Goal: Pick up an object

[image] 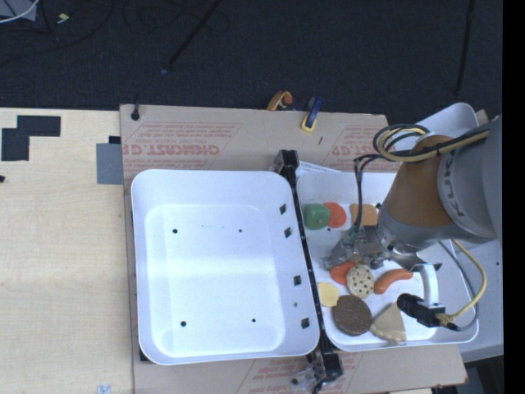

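The right white bin (469, 328) holds several toy foods. At its back lie a green ball (316, 215), an orange-red piece (335, 214) and an orange piece (366, 213). Nearer the front are a red piece (340, 272), a dotted cookie (359, 281), an orange sausage (393, 278), a yellow piece (328, 294), a brown round cookie (353, 315) and a beige wedge (390, 326). My gripper (350, 249) is low in this bin, just above the red piece and the dotted cookie. Its tips are too muddled with the objects to read.
The left white bin (139, 220) sits beside it, with a black divider (300, 245) between the two. An orange clamp (280, 100) and a blue-yellow clamp (310, 115) stand on the cardboard's far edge. The arm's bulk covers the right bin's right side.
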`<action>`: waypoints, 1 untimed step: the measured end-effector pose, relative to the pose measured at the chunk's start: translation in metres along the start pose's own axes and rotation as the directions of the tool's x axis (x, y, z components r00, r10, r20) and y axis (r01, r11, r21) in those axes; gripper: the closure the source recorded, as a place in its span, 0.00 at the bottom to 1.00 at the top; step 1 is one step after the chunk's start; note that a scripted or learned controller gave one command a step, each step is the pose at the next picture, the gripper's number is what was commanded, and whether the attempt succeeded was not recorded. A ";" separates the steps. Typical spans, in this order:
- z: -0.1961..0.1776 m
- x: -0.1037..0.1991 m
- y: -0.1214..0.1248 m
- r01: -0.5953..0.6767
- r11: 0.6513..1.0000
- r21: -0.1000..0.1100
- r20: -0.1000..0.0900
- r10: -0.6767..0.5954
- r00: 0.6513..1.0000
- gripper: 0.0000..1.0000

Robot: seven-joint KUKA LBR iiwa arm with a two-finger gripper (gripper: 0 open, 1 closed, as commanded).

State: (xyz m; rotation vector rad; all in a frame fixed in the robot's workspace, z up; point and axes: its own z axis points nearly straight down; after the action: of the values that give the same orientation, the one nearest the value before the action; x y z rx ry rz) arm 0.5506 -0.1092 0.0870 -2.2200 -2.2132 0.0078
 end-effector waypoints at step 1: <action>-0.012 0.000 0.004 -0.003 1.000 -0.007 0.000 0.003 1.000 1.00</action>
State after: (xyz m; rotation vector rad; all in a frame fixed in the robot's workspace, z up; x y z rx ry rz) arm 0.5543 -0.1096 0.0986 -2.2269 -2.2129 -0.0002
